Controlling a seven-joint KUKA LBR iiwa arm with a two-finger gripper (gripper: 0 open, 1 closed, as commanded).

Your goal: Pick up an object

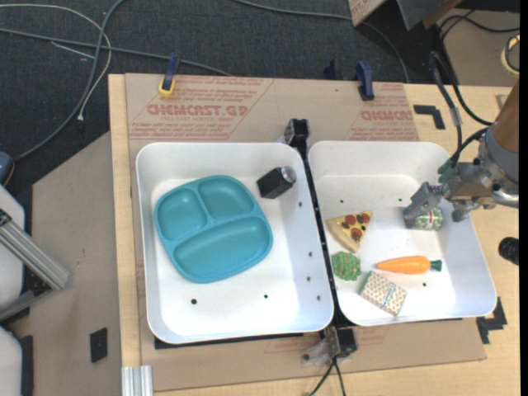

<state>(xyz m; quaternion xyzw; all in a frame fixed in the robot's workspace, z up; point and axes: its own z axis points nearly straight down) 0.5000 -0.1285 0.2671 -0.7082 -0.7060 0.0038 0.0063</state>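
Note:
My gripper point(437, 208) is low over the right side of the right bin point(470, 299). It stands open, its two grey fingers point(417, 204) spread apart. A small green-and-white object point(429, 219) lies on the bin floor between them, close to the left finger. Nothing is lifted. In the same bin lie a toy pizza slice point(351, 228), a green broccoli piece point(346, 265), an orange carrot point(406, 264) and a patterned block point(384, 292), all to the left of and below the gripper.
The left bin point(157, 304) holds a blue divided plate point(214, 228) and a small black object with a silver end point(276, 181) near its right wall. The ridge between the bins point(318, 238) runs down the middle. Two blue clamps point(171, 74) hold the cardboard's far edge.

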